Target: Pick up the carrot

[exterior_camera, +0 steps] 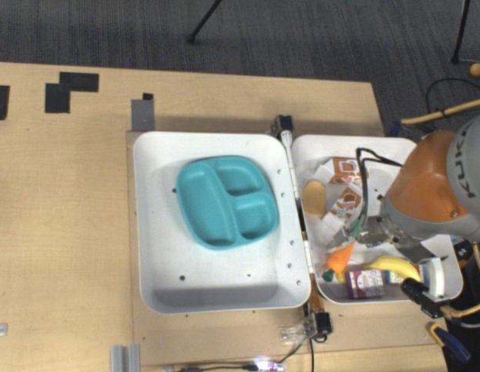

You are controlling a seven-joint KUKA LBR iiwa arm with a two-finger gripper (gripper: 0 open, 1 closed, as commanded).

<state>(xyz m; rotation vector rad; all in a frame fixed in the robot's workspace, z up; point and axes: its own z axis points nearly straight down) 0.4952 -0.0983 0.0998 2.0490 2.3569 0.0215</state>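
**Arm low over the cluttered right bin, carrot beside it**

The carrot (pixel 340 258), a short orange taper with a green tip, lies in the right bin (pixel 317 149) just at eight o'clock of the gripper (pixel 369 235); whether anything is in its grasp, I cannot tell. At four o'clock of the carrot sit a curved yellow banana (pixel 395 267) and a glossy purple packet (pixel 367 282). The left bin (pixel 158 231) holds a smooth teal divided tray (pixel 226 200). The bench (pixel 61 231) is pale wood; behind it runs dark ribbed carpet (pixel 317 22).
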